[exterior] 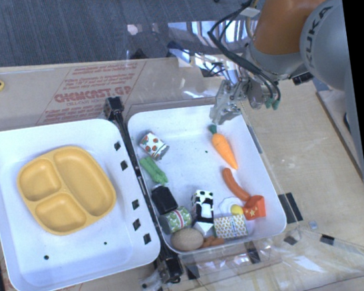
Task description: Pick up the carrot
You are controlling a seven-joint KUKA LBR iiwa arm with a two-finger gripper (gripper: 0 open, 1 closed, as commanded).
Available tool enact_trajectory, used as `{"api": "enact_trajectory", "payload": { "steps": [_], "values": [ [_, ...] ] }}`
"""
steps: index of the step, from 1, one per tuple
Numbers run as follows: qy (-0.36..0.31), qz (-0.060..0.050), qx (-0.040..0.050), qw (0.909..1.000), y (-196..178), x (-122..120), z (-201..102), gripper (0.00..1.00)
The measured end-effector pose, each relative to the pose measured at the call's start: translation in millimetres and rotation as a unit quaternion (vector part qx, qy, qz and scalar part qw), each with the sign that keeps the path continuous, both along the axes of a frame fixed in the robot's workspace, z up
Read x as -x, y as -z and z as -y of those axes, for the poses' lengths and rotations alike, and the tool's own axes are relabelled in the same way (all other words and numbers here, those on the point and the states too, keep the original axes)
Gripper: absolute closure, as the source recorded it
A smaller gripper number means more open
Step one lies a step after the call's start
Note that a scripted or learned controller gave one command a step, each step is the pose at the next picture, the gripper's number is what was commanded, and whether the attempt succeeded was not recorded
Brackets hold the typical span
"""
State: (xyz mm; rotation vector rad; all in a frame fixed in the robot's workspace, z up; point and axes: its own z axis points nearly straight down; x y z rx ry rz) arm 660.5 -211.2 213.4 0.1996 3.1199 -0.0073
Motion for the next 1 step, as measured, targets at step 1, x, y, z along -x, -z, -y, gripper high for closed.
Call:
{"api": "enact_trajectory", "payload": {
  "steps": [1],
  "values": [
    [0.194, -0.008, -0.0038, 0.9809, 48.4, 37.5, -0.6, 1.0]
  ]
}}
